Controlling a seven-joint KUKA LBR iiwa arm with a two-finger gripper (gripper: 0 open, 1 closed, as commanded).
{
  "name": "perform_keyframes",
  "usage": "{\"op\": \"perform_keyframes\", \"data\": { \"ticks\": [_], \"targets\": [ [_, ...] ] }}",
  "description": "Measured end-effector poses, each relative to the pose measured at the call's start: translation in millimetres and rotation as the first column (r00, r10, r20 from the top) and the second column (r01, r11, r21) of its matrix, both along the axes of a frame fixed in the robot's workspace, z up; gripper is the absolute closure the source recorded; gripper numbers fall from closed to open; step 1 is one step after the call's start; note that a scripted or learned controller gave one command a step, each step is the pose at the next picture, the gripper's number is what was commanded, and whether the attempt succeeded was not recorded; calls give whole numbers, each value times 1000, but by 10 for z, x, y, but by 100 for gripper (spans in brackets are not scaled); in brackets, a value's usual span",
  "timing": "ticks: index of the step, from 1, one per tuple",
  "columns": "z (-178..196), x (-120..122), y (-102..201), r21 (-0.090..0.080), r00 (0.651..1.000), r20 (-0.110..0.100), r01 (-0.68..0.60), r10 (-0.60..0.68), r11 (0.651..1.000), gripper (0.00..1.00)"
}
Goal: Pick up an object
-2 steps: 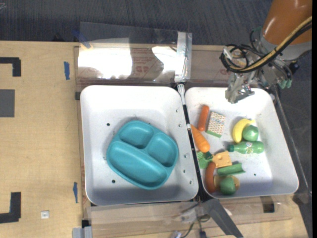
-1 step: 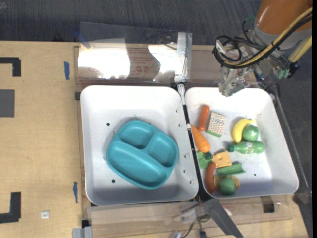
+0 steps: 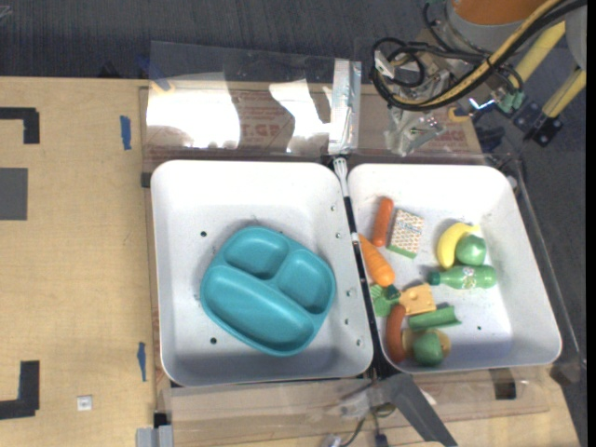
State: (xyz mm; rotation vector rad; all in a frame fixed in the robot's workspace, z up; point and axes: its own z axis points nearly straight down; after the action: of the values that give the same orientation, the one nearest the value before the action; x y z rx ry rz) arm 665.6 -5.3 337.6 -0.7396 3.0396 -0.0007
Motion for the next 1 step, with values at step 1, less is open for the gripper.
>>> {"op": "perform_keyframes", "data": {
  "ticks": [1],
  "targets": [
    [-129,-20,-138,-2,981,-6,-196,196,981,100]
  ]
}}
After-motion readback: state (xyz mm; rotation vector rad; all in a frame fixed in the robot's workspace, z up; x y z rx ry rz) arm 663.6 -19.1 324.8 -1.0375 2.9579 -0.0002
